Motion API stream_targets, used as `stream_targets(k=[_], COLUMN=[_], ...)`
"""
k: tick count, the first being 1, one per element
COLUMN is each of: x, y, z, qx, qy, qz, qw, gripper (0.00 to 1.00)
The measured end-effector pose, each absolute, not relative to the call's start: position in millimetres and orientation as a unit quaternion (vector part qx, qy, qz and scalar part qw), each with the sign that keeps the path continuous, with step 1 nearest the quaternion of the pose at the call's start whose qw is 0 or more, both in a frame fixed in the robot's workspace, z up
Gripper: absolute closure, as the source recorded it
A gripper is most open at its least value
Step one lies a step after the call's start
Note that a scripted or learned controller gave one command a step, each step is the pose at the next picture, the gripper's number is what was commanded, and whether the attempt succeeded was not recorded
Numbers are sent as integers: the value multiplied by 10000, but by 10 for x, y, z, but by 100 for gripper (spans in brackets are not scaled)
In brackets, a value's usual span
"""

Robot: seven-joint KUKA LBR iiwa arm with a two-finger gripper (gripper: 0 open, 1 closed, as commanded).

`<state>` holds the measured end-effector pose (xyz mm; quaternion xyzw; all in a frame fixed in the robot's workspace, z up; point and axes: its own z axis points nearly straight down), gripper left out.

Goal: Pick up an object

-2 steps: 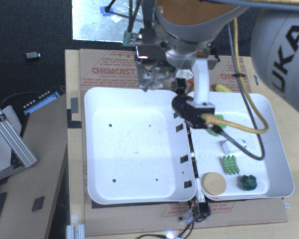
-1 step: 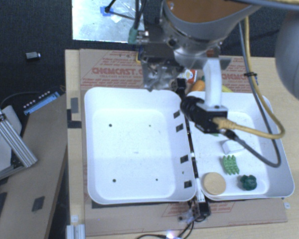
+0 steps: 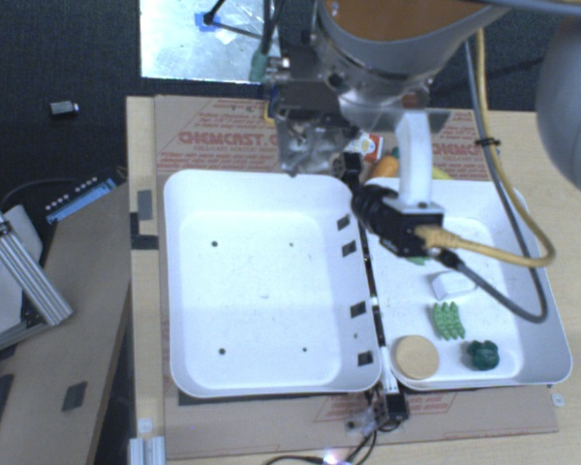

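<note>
Dark floor surrounds the bench (image 3: 97, 289) on my feed, with a bright patch of it showing beyond the bench's far edge. Two white bins sit side by side on printed cardboard (image 3: 223, 139). From where I watch, the left bin (image 3: 189, 221) shows me bare white floor with a few small dark dots. The right bin (image 3: 542, 342) holds the pickable things, all toward its near edge: a round tan disc (image 3: 416, 356) at the near-left corner, a dark green lump (image 3: 482, 355) just beside it toward the right, a lighter green ridged piece (image 3: 448, 320) just behind those two, and a small white block (image 3: 451, 284) farther back. Something orange and yellow (image 3: 385, 166) peeks out at the right bin's far edge, mostly hidden by the arm (image 3: 397, 17). The gripper (image 3: 310, 153) hangs over the far rim where the two bins meet; whether it is spread or pressed together I cannot tell. A yellow cable (image 3: 504, 250) loops over the right bin.
</note>
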<state>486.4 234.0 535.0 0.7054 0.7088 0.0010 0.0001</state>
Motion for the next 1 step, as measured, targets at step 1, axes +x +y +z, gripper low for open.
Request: stream_targets(k=[1], x=[4961], y=[1345], z=[5354], qx=[7100], qy=[7042], qz=[5], qw=[8], gripper=[100])
